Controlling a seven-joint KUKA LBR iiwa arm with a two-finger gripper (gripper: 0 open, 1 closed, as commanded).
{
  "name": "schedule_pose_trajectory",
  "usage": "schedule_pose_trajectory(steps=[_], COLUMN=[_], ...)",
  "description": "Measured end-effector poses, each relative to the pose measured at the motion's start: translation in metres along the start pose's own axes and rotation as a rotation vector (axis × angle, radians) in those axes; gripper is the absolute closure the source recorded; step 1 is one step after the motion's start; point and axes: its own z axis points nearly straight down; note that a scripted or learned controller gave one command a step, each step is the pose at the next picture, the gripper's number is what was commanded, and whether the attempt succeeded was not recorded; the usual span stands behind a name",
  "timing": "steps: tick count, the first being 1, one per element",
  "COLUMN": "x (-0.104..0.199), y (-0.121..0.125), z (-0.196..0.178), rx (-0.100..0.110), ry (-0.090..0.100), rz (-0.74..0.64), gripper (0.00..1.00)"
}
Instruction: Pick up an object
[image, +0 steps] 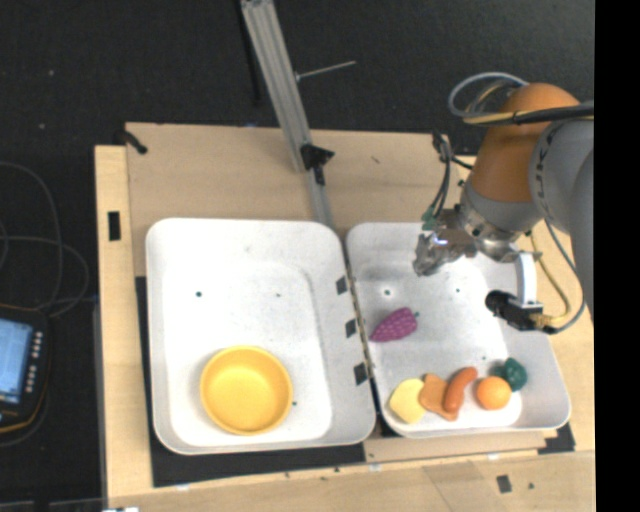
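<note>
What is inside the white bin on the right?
In the right bin: a purple toy mid-floor, and along the near edge a yellow piece, orange pieces, an orange ball and a dark green piece.

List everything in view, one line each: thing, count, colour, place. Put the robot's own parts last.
bins: 2, white, side by side on the bench
bowl: 1, yellow, near front of the left bin
grape bunch: 1, purple, middle of the right bin, lying apart from the rest
pale yellow piece: 1, front edge of the right bin
orange-brown piece: 1, beside the pale yellow piece
sausage-shaped piece: 1, orange-red, front of the right bin
round fruit: 1, orange, front right of the right bin
dark green piece: 1, just behind the round fruit
metal pole: 1, grey, slanting over the bench's back
arm: 1, grey with orange band, from the right
gripper: 1, over the right bin's back part
</note>
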Motion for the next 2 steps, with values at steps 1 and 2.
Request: schedule_pose_trajectory(steps=[1, 2], x=[-0.003, -0.004], y=[0.004, 0.005], z=[-0.065, -0.087], rx=[-0.002, 0.004], ry=[0.000, 0.001], rz=[-0.008, -0.009], gripper=[1.00, 1.00])
